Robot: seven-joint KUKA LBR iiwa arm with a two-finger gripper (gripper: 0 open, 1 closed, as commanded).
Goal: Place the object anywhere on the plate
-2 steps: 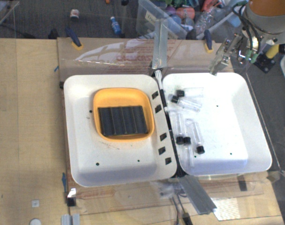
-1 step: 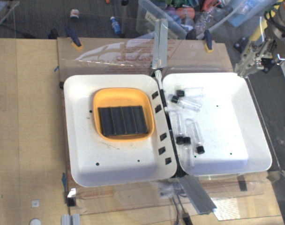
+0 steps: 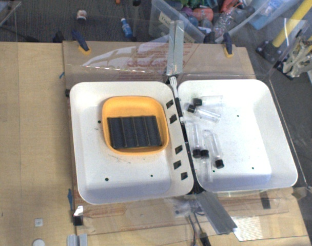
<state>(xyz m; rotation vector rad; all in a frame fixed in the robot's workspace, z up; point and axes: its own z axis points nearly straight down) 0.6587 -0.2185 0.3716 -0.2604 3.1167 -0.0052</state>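
Camera view: an orange plate bearing a dark ribbed block is seen in the left bin. Clear vials with black caps are seen loose in the right bin, none yet moved across. Nothing can be told of the pincer's state, so the placing is judged wholly undone.

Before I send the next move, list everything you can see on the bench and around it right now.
Bins: two, white, side by side on the bench.
Plate: one, orange, in the left bin.
Ridged block: one, dark grey, lying on the plate.
Tubes: about four, clear with black caps, scattered in the left part of the right bin.
Bench: one, light wood.
Clamps: two, blue and orange, at the bench's far edge.
Tub of toys: one, clear, mixed colours, beyond the bench.
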